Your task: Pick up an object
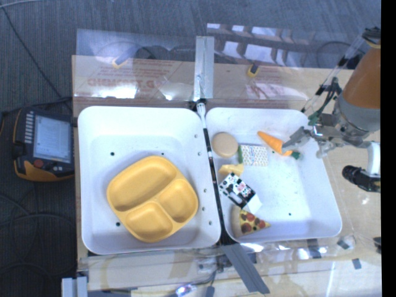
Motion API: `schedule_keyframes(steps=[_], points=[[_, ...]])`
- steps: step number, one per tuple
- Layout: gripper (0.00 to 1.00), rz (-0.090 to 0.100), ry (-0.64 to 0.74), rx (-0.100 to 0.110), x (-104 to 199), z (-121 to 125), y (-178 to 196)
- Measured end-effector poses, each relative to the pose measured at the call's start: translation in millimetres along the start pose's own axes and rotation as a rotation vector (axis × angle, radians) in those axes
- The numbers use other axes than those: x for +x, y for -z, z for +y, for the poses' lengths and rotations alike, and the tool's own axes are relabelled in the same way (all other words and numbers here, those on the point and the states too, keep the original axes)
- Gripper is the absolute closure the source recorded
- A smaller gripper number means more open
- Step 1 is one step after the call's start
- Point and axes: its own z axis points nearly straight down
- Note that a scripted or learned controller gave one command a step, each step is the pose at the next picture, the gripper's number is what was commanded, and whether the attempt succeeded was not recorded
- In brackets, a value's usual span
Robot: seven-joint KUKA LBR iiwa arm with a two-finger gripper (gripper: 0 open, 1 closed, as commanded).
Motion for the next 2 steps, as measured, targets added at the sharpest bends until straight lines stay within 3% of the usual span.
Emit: schedule_keyframes(steps=[1,2], points=[[1.0,0.0,0.003,0.001,1.4,0.8,8.6],[0.0,-0.001,0.003,0.001,1.3,0.7,8.5]])
